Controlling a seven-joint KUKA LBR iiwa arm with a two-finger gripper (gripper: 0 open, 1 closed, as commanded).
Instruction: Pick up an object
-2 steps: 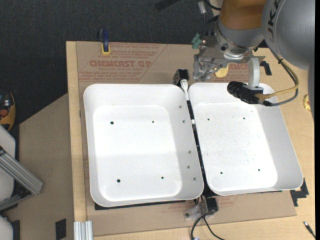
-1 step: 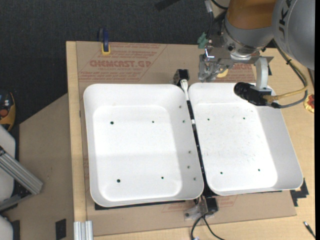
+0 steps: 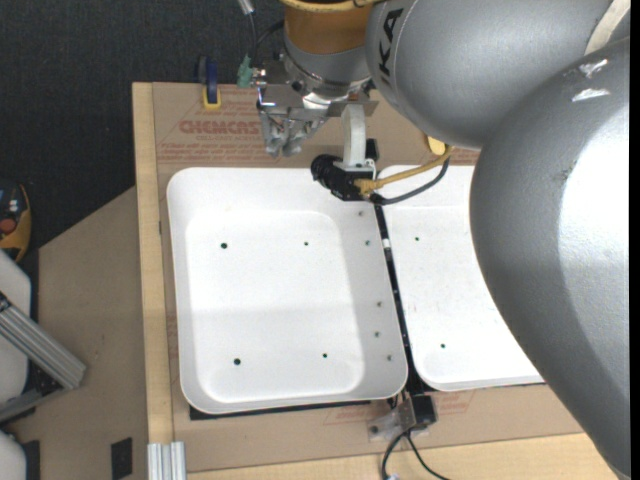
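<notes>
arm (image 3: 530,178) partly hides right bin (image 3: 450,298); claw (image 3: 285,140) unclear

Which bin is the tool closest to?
The bin on the view's left; the tool hangs by its far rim, away from the other bin.

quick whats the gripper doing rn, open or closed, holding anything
gripper: cannot be told whether open or closed; no object visible in it, above the far rim of the left bin.

Left bin (image 3: 280,298): shallow, white, round-cornered, four small dark dots on its floor, flat on the brown board (image 3: 150,268) | Right bin (image 3: 450,288): same white, just beside it, partly behind the arm (image 3: 560,218) | Gripper (image 3: 285,140): above the board, just beyond the left bin's far rim
</notes>
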